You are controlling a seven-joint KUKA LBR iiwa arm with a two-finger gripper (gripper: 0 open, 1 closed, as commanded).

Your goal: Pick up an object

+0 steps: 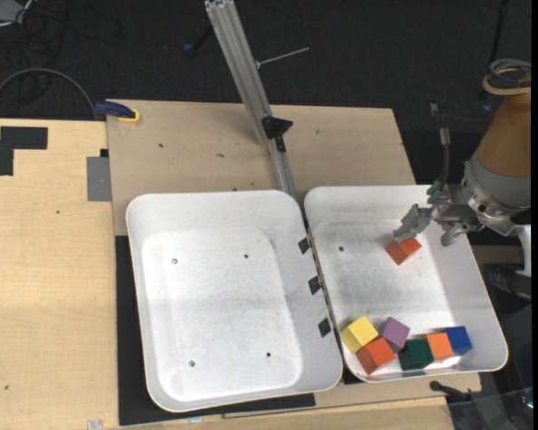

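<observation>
I'm seeing my end effector (428, 230) hanging over the right bin (368, 211), fingers spreading, one touching the red-orange block (403, 250), nothing pinched.

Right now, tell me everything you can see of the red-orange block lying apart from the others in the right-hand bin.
The red-orange block is a small cube with a matte, plain-coloured surface, possibly wood or foam. It sits turned at an angle to the bin's sides, in the upper part of the right bin, well away from the cluster of coloured blocks at the bin's lower edge. The tool is directly over its upper side, one finger reaching down to the block; whether it grips the block I cannot tell.
</observation>
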